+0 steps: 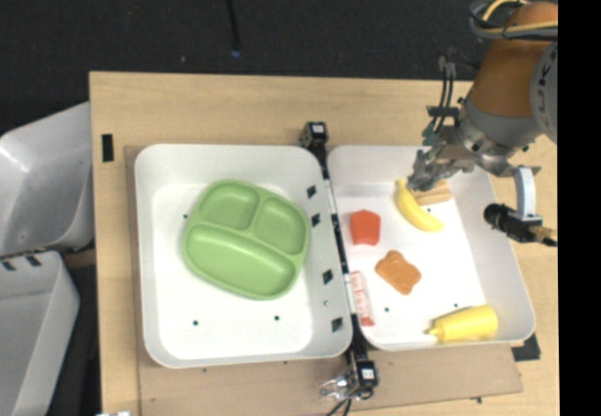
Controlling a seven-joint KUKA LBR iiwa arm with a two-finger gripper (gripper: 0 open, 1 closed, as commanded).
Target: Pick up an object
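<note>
In the right bin (488,273) lie a yellow banana (416,208), a red block (365,226), an orange toast-shaped piece (398,271) and a yellow squeeze bottle (465,323). My gripper (429,179) hangs at the bin's far side, right over the banana's upper end and close to touching it. A small tan piece (439,192) shows just under the gripper beside the banana; I cannot tell whether it is held.
The left bin (160,311) holds a green divided plate (247,238). A ridge with black clips (331,245) separates the two bins. A small red and white tag (362,298) lies by the ridge. The arm (507,85) comes in from the upper right.
</note>
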